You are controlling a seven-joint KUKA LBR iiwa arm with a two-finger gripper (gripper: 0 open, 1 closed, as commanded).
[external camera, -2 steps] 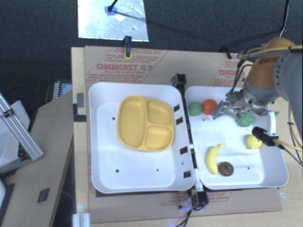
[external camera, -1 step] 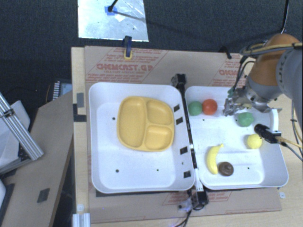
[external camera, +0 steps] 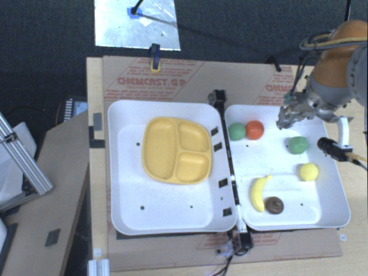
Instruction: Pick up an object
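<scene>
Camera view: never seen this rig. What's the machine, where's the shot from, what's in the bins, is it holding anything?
One fixed camera looks down at a slant on a bench with two white bins. The grey arm with the orange band reaches in from the right; its gripper hangs over the right bin, with nothing seen between its fingers. The left bin holds a yellow divided plate. The right bin holds a green ball, a red ball, a green lump, a lemon, a banana and a brown doughnut.

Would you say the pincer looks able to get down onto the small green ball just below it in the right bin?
Probably yes: the pincer hovers close above the small green ball, which sits apart from its neighbours.
</scene>
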